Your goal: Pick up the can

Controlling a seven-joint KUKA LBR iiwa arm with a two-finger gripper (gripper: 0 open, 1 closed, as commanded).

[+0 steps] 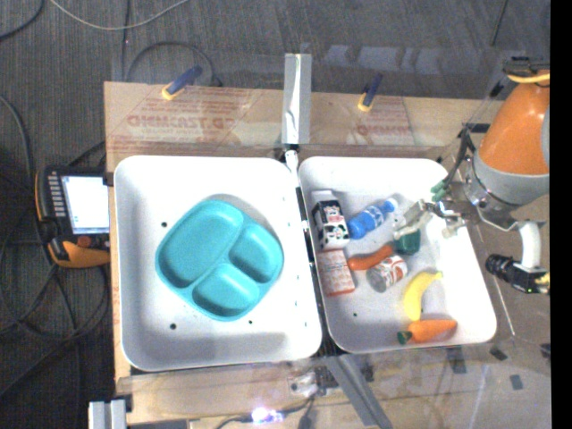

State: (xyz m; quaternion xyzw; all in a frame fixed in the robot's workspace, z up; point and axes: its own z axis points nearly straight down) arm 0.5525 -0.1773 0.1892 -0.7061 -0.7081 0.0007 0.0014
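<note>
Orange-banded arm's gripper [420,214], state unclear, hovers above can [388,273] lying lengthwise left-to-right.

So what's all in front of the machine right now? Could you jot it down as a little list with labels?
left bin: holds a teal divided tray
right bin: holds all the small items
can: lying on its side, mid-bin, just below an orange carrot
nearby items: blue bottle, banana, second carrot, two cartons along the left wall
gripper: over the right bin's upper part, beside a green item
can picked up: not yet
</note>
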